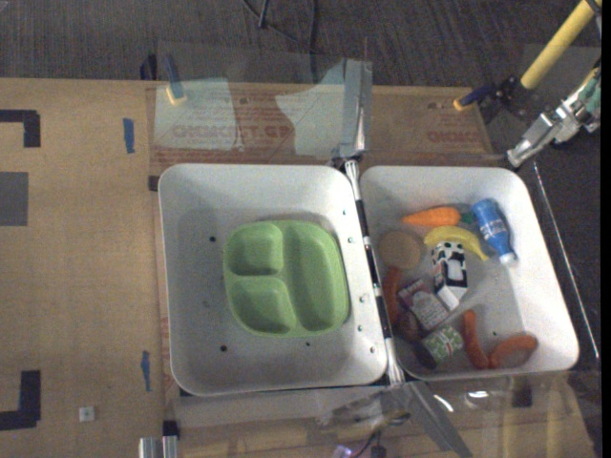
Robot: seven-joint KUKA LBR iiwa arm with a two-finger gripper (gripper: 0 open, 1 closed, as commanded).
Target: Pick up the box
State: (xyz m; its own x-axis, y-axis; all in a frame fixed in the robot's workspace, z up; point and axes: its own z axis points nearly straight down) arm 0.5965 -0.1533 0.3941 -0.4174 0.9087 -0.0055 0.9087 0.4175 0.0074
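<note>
Bench [76,256] – two bins [191,198], one box [421,305]

Green divided tray [285,278] in left bin [181,256] (right bin [544,275]: carrot [431,218], banana [456,240], blue bottle [494,228])

The divided plastic tray [284,279] is light green; the small cylinder-shaped bottle [493,228] is blue with a white label; the curved toy banana [457,240] is yellow; the long toy carrot [431,218] is orange; the little carton box [450,265] has black and white patches; both shallow bins [191,351] are white.
</note>
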